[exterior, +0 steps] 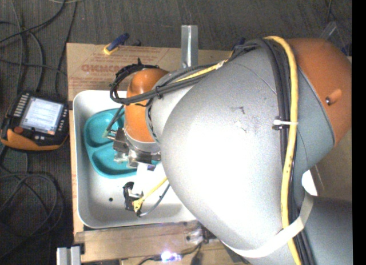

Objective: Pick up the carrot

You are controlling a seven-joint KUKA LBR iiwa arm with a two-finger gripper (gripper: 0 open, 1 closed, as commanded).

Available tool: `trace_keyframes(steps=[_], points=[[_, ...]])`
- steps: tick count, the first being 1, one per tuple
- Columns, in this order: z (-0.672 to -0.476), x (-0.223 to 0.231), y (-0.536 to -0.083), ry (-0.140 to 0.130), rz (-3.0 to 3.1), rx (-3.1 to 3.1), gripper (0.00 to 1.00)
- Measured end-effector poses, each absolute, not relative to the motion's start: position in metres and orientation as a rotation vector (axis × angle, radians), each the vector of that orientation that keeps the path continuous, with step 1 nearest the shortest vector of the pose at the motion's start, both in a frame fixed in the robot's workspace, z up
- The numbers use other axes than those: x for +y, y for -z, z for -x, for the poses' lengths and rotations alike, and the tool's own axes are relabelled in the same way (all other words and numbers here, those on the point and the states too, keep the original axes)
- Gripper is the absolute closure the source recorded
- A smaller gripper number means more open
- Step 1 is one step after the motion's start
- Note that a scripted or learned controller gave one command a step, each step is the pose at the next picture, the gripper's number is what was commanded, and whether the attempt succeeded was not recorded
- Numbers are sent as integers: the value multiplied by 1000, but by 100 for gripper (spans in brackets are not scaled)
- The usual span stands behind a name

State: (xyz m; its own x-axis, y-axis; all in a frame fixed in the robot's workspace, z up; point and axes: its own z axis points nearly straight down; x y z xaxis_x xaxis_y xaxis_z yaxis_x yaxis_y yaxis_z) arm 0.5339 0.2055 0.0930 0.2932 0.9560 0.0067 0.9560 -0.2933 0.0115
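Grey and bulky, the arm [240, 144] lies closest to the lens and covers the bench from its right edge to past the middle.

Neither the carrot's place nor its look can be told; it is likely hidden under that bulk or under the wrist. The only orange in sight near the bins is the orange band [143, 95] above the wrist, which belongs to the robot.

The claw [122, 144] hangs low over the left bin [80, 161], just above or touching the near lobe of a teal dish [94, 128] that lies toward the bench's left edge. Whether the claw is open or closed cannot be told from this angle.

The main risk is a blind close. With the dish right below, the claw may pinch or shove the teal rim instead of the carrot and come away with nothing. A downward push here could also tip the dish or slide it against the bin wall. If the carrot rests inside the dish, its curved wall could let it roll aside.
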Motion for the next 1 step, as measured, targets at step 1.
trace_keyframes(steps=[1], points=[[-483,205,-179,11,-2792,1432,100]])
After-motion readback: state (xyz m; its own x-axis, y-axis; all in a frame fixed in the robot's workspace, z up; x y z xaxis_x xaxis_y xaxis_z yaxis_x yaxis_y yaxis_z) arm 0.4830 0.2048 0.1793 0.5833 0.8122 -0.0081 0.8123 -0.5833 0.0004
